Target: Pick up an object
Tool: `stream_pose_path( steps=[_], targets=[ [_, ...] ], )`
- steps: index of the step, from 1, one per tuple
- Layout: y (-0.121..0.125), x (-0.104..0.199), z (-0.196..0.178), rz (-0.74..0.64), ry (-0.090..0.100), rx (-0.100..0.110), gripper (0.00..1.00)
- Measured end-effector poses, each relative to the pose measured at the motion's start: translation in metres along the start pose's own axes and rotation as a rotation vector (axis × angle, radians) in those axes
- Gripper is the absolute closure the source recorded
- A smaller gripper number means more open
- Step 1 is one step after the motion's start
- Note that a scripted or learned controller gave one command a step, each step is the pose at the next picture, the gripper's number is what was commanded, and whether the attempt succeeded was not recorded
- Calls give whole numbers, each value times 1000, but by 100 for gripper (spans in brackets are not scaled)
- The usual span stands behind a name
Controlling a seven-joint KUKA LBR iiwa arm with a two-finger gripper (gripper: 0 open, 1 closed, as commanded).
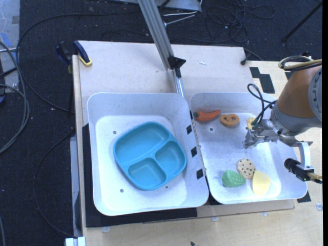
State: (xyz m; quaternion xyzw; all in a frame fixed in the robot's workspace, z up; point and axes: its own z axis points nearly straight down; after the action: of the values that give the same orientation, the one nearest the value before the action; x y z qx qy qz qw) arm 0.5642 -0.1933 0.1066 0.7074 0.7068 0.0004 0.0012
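The right bin (220, 140) holds an orange carrot (207, 115) and a brown pretzel (229, 120) near its far wall. A round cookie (246, 167), a green piece (233, 179) and a pale yellow piece (261, 183) lie near its front. My gripper (250, 139) hangs over the right side of this bin, between the pretzel and the cookie, touching neither. Something yellow (251, 122) peeks out just behind the gripper.
The left bin (102, 137) carries a blue divided tray (149, 155). A slanted metal pole (159, 29) rises from between the bins toward the back. Cables (259, 104) loop off the wrist. The bench edge runs close in front of both bins.
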Motion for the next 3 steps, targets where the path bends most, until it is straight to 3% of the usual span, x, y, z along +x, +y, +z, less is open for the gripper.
stream_pose_path(
  steps=[2,3],
  targets=[
    [-14,8,-104,-3,-1,-3,100],
    [-13,8,-120,-4,-1,-2,100]
  ],
)
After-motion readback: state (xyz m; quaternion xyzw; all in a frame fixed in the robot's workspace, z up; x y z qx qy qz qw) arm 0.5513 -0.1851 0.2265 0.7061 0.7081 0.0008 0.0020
